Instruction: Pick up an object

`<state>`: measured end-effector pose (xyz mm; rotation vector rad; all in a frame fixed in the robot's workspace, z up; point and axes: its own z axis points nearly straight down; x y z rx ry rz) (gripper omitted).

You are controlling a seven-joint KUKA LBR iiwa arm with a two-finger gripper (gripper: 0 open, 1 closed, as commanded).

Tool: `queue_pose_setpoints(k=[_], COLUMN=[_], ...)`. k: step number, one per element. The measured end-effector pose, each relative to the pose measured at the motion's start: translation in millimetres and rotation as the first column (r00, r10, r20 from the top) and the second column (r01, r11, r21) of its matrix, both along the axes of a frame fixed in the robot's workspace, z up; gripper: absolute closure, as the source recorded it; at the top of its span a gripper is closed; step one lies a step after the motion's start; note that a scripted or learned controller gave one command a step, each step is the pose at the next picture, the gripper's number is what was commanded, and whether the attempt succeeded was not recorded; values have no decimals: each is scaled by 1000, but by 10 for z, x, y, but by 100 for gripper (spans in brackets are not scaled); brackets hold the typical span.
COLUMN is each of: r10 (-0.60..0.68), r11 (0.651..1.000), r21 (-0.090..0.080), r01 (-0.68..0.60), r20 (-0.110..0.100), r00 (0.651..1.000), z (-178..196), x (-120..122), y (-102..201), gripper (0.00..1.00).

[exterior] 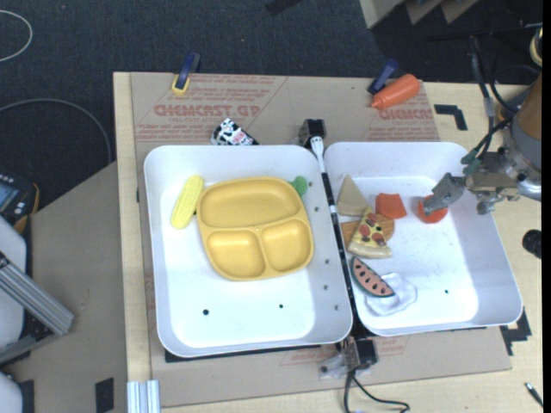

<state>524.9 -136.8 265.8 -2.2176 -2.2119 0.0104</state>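
I have the pincer (441, 198) low in the right bin (482, 295), its grey finger (448, 189) touching a small red-orange piece (433, 212); whether the jaws are wide, narrow or closed on that piece I cannot tell from this angle, so I won't claim a hold.

My worries from here: the piece looks small and rounded, so I judge it could squirt sideways or be nudged toward the bin's far wall if the jaws close off-centre; a lift might come up with nothing; the other toys sit near enough that a wandering approach could drag one along.

My count, right bin: one red-orange piece at the pincer; one red block (390, 206) just beside it; one tan wedge (349, 198); one pizza slice (371, 235); one watermelon slice (373, 279) lying against one clear plastic bit (398, 295).

Left bin (250, 321): one yellow divided plate (255, 227); one corn cob (186, 201); one green item (300, 184) peeking from behind the plate.

On the table (129, 231) beyond the bins: one black-and-white toy (231, 133); one orange carrot (396, 91).
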Motion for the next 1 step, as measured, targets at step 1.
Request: queue_pose_setpoints(k=[1], r10=[3], r11=[1000], r21=[-2], r01=[-3], r20=[12], r00=[1000], z=[58], x=[21], y=[2], gripper=[0])
